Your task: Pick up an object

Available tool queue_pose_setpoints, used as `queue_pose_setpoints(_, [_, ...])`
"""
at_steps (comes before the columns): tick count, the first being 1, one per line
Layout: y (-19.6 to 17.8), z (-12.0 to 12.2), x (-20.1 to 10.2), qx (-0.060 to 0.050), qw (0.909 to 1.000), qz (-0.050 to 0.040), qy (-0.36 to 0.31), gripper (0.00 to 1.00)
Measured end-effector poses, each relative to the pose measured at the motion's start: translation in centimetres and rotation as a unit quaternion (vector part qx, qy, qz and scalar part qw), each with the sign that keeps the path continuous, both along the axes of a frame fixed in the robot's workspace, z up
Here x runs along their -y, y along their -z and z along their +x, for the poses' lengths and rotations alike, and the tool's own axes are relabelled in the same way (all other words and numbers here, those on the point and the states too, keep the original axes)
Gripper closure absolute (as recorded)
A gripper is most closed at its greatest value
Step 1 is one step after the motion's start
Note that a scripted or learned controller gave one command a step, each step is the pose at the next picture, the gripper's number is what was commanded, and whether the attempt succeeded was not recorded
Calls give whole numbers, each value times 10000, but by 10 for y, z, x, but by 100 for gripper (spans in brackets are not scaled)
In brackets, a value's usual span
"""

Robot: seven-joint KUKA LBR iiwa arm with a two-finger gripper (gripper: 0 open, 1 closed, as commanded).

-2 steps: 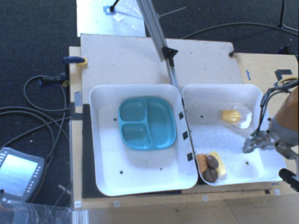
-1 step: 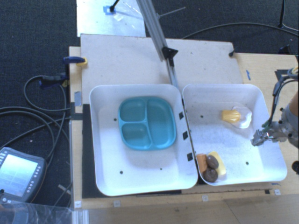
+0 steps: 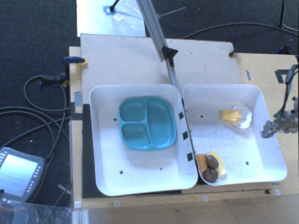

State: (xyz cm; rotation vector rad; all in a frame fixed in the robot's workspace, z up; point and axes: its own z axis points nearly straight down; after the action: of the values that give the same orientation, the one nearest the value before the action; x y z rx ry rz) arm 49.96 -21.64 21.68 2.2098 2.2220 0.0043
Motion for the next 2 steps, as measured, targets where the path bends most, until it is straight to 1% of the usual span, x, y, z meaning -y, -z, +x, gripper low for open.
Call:
queue_pose_setpoints(1, [-13,1,0,-15,10000,9,-2,100])
queue_pose_setpoints(2, [-19,25,-58,-19,10000,24,-36,100])
